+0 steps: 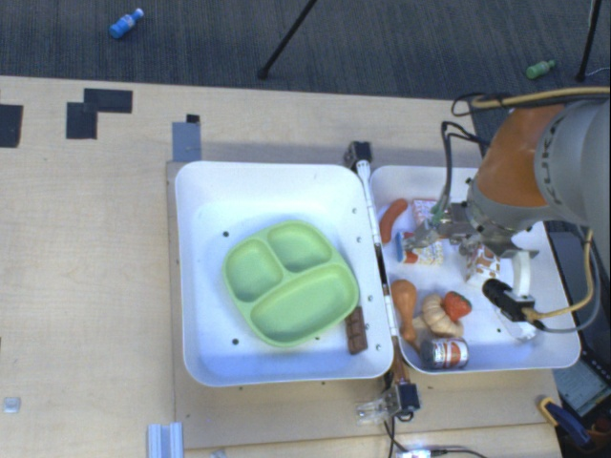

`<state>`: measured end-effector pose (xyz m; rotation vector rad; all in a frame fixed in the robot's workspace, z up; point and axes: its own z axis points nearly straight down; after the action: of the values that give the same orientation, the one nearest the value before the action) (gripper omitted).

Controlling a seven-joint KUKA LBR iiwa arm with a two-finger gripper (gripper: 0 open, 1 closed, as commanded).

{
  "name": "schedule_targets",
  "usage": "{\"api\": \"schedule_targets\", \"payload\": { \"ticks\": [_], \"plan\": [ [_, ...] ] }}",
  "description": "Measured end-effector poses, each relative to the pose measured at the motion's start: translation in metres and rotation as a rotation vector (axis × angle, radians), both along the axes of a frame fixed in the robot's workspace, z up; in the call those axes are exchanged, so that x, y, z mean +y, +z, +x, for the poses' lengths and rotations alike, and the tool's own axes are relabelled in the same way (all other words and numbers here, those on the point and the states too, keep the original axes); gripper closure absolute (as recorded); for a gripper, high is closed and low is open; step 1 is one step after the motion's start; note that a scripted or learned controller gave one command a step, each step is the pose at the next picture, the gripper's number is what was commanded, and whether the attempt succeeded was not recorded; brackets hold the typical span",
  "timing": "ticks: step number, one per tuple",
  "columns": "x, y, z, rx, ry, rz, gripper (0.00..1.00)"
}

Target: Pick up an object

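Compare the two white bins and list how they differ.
The left bin bears a green divided plate and a brown bar; the right bin bears many small items, among them a can. The arm hangs over the right bin, not the left. Both are shallow and white.

Bright even overhead light, soft shadows, slightly blurry.
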<state>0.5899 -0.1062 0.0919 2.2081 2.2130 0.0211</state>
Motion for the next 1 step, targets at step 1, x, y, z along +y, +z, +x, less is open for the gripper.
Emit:
{"api": "schedule_targets", "payload": {
  "ticks": [1],
  "plan": [
    [-0.025, 0.1574, 0.0157, 0.015, 0.002, 0.0, 0.0]
  ]
}}
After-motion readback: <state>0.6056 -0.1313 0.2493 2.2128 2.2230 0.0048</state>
